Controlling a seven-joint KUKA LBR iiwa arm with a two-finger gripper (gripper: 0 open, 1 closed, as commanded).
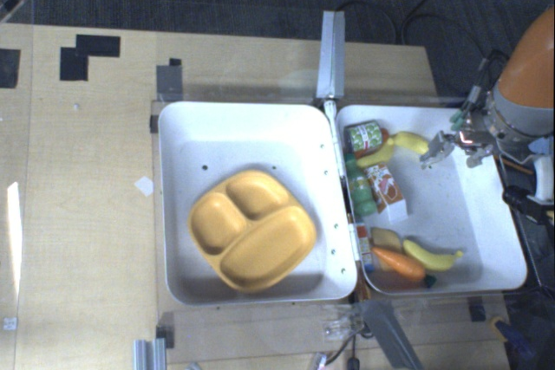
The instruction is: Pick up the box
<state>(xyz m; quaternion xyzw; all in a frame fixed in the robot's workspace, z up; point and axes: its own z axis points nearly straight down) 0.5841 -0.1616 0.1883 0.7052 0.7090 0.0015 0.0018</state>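
Observation:
The box [386, 188] is a small red and white carton lying flat in the right bin [486, 221], near its left wall. A green bottle [362, 195] lies right beside it on the left. My gripper [455, 153] hangs over the upper right part of this bin, to the right of the box and clear of it. It is open with nothing between its fingers. Its left finger [436, 150] sits close to the tip of a banana [397, 146].
Around the box lie a green-labelled can [365, 137], a second banana [433, 256], an orange carrot [398, 262] and a brownish item [386, 237]. The left bin [178, 186] holds a yellow divided plate [252, 227]. A metal divider [332, 56] stands between the bins.

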